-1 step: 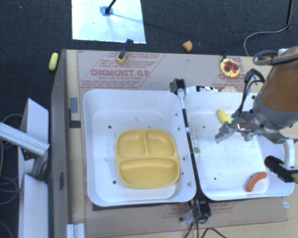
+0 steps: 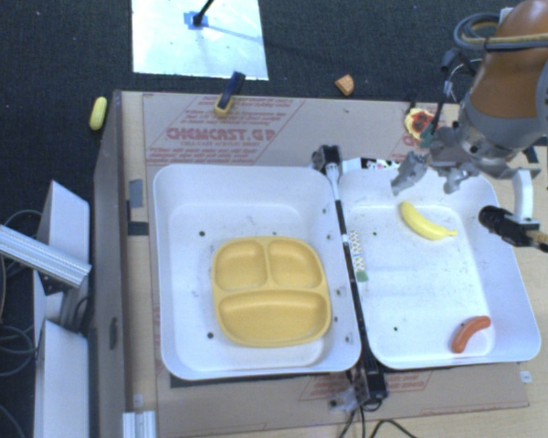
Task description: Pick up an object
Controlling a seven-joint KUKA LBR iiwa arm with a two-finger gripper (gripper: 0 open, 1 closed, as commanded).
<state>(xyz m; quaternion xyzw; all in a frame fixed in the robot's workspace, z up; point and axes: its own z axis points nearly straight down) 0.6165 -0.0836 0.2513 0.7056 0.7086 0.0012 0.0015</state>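
The arm [image 2: 516,57] comes in from the right at the far side of the bench, its orange band high in the upper right corner and the grey wrist angled down and leftward over the far edge of the right bin [image 2: 493,340]. The gripper [image 2: 431,174] hangs above that bin's far left part, its two fingers [image 2: 405,177] spread wide apart and pointing down toward the bin floor. Nothing sits between them.

A banana [image 2: 426,223] lies on the floor of the right bin, just near of the gripper and slightly to its right, apart from the fingers, its length running left-far to right-near. A sausage [image 2: 470,333], orange-red, lies in the near right corner of the same bin, well apart from the banana.

The left bin [image 2: 178,245] holds a yellow tray [image 2: 271,291] with three compartments, set toward the near middle. The two bins touch along a dark seam down the centre.

On the floor beyond the bench lie a small yellow piece [image 2: 98,112] at the far left and a small orange piece [image 2: 345,84] farther right.
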